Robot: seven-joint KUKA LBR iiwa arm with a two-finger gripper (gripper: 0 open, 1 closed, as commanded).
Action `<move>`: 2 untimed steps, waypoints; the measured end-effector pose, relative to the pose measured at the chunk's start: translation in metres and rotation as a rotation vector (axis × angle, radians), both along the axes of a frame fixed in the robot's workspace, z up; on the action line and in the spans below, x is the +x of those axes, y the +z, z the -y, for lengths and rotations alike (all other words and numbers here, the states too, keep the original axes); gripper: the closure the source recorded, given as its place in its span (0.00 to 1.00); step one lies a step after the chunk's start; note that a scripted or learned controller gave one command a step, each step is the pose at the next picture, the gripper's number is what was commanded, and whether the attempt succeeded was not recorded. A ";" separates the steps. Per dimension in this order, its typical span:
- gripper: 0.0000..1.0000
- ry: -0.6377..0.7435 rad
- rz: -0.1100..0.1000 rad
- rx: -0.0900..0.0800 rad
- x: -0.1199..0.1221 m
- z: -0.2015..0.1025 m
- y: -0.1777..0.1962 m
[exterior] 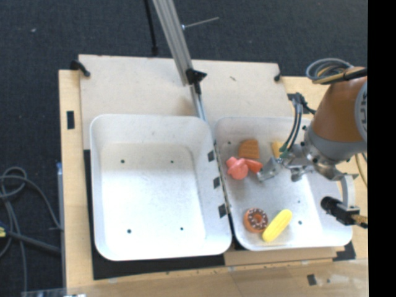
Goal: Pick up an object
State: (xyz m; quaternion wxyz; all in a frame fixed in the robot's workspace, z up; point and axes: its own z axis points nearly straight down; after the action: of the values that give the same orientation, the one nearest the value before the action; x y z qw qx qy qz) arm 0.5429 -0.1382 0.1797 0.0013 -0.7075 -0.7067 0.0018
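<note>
Gripper (267,172) sits low in the right bin (309,200), beside the pink toy (238,167), which lies at its nine o'clock, long axis running three-to-nine. Whether it is released or clenched I cannot tell (too small and blurred). Arm (334,119) reaches in from three o'clock, wrist angled down toward the toy; orange piece (249,148) at eleven o'clock, donut (255,219) and yellow corn (277,224) at six.

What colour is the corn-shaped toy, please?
Yellow, clearest in the camera view: the corn-shaped toy.
</note>
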 end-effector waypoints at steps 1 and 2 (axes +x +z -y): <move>0.00 -0.002 0.001 0.000 0.008 0.004 -0.056; 0.00 -0.002 0.003 -0.001 0.008 0.006 -0.080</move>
State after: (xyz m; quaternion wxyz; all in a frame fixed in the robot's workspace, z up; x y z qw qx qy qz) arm 0.5508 -0.1439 0.0996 0.0000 -0.7081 -0.7061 0.0012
